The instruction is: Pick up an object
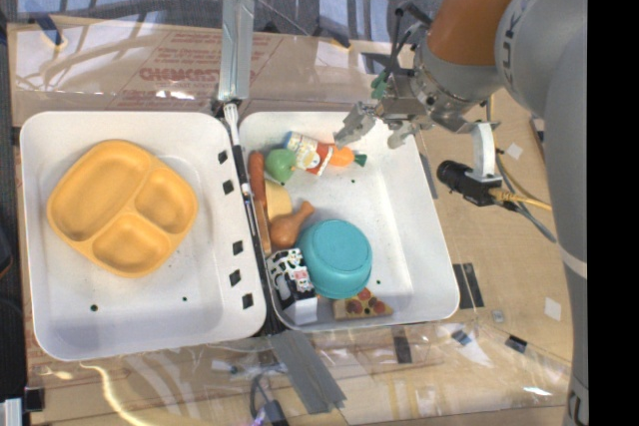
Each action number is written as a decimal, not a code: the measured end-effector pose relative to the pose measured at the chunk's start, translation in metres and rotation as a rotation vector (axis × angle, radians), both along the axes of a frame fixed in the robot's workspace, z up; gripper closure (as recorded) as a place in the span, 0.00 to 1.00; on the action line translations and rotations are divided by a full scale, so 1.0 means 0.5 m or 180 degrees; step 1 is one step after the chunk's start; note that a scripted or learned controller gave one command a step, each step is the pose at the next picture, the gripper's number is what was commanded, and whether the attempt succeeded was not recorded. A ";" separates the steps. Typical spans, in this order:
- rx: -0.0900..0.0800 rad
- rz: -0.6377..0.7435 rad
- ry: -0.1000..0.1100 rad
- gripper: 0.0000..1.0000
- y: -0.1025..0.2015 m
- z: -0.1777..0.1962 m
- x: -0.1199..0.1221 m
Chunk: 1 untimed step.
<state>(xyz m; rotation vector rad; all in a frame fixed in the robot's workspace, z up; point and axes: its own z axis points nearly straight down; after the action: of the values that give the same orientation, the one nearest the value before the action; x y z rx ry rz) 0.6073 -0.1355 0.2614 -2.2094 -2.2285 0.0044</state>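
- Over the far edge of the right bin (424,205), the gripper (377,127) hovers with its jaws spread apart and nothing between them.
- No object is lifted yet, so the pick seems to be at the approach stage; descent, closing and lifting are all left.
- Nearest below the jaws lies a small toy bottle (312,155) with an orange tip, resting on the bin floor beside a green piece (279,166).
- Further toward the near side sit a teal bowl (336,257), a drumstick (290,225) and a cow-patterned item (290,273).
- Across in the left bin (60,314) rests a yellow divided plate (122,206).
- Reaching in from the right, the arm (519,25) bends down, its wrist tilted toward the bottle.
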 end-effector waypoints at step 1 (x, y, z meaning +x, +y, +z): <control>0.0000 -0.0327 0.0020 0.00 -0.075 -0.192 0.004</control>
<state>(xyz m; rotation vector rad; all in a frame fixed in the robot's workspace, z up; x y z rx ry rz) 0.6092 -0.1731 0.1656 -2.3173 -2.1091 0.0113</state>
